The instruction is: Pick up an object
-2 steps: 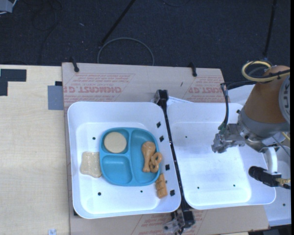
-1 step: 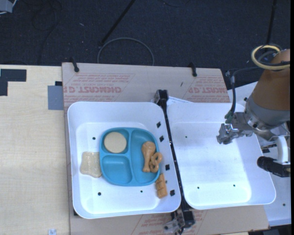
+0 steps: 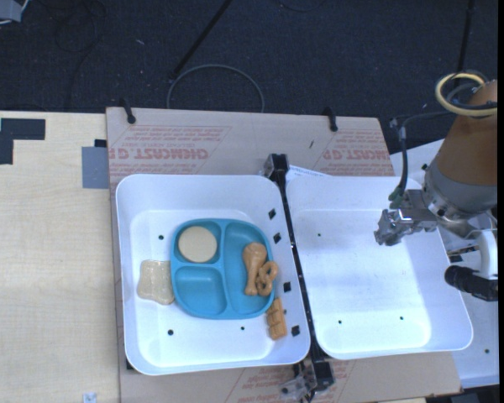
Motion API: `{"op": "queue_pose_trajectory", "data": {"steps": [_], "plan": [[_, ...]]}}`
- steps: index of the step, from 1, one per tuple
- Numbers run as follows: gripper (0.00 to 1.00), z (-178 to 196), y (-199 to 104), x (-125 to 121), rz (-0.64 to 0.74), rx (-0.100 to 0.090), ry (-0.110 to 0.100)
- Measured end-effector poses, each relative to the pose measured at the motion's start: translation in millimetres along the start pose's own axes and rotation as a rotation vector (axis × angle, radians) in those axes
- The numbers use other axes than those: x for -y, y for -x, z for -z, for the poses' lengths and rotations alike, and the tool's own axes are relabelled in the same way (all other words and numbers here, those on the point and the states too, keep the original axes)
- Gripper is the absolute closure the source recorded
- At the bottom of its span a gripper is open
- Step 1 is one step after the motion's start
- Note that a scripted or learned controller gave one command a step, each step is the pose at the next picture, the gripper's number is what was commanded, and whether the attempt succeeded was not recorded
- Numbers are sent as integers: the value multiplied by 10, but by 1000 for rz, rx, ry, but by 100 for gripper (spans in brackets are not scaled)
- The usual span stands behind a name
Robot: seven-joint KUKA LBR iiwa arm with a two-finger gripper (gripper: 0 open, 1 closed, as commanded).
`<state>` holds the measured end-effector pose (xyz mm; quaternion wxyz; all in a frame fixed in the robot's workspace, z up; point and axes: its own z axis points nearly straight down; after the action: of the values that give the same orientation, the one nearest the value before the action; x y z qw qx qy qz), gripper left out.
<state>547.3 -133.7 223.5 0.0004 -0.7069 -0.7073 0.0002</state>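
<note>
A blue divided plate (image 3: 203, 293) lies in the left bin (image 3: 143, 196). A round beige disc (image 3: 196, 243) rests in the plate's upper left section, and a tan knobbly piece (image 3: 258, 268) lies in its right section. A pale bread-like slice (image 3: 155, 281) sits on the bin floor, touching the plate's left edge. A small brown chunk (image 3: 275, 318) lies just off the plate's lower right corner. My gripper (image 3: 390, 227) hangs over the right bin (image 3: 361, 326), near its upper right part, far from all these objects. Nothing shows beneath it.
A black divider (image 3: 289, 254) separates the two bins. The arm's grey body and orange band (image 3: 470, 154) come in from the right edge. Brown cardboard (image 3: 210, 145) lies under the bins, with a light wooden bench top (image 3: 42, 250) to the left.
</note>
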Motion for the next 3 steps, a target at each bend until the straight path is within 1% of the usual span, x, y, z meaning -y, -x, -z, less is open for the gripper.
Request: {"op": "queue_pose_trajectory", "data": {"steps": [1, 2, 3], "plan": [[100, 9, -613, -47, 3, -1, -2], [100, -6, -1036, 0, 3, -1, -4], [100, -105, -1578, 7, 3, -1, -4]]}}
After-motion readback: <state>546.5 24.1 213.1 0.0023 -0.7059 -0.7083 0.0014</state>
